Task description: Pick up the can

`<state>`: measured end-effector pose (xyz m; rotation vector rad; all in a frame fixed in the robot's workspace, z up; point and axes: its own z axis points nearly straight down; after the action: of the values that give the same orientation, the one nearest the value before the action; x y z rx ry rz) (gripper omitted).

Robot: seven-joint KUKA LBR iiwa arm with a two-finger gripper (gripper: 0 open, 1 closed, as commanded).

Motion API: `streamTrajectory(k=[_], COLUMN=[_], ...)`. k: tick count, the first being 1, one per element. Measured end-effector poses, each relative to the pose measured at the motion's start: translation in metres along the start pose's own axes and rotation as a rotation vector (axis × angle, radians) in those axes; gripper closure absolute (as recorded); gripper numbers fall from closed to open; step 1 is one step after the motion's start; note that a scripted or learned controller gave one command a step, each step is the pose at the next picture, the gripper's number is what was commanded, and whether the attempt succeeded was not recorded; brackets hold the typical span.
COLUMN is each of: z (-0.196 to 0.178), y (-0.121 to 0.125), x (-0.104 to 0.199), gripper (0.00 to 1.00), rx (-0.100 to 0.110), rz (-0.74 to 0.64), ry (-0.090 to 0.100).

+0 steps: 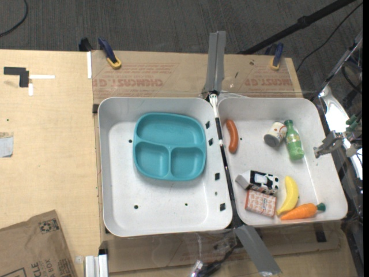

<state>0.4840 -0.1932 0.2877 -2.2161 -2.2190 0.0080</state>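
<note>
The can [276, 134] lies on its side in the upper middle of the right bin [253, 109], light-coloured with a dark end facing left. A green bottle [294, 141] lies right beside it, touching or nearly so. My gripper [327, 145] shows as a grey metal piece at the right rim of that bin, about a can's length right of the bottle and apart from the can. Nothing is seen held in it.
The right bin also holds a red sausage [232, 135], a black-and-white box [264, 180], a reddish packet [260, 202], a banana [289, 194] and a carrot [301, 211]. A teal divided tray [170, 146] lies in the left bin [115, 172].
</note>
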Motion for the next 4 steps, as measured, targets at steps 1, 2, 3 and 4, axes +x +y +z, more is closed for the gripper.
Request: streamTrajectory(k=[1,2,3,4], z=[0.079,0.160,0.199,0.198], y=[0.045,0.109,0.091,0.169], x=[0.036,0.071,0.046,0.027], gripper=[0.00,0.00,0.00,0.00], rx=[0.001,0.000,-0.001,0.000], rz=[-0.028,0.038,0.256,0.441], ry=[0.001,0.000,0.002,0.007])
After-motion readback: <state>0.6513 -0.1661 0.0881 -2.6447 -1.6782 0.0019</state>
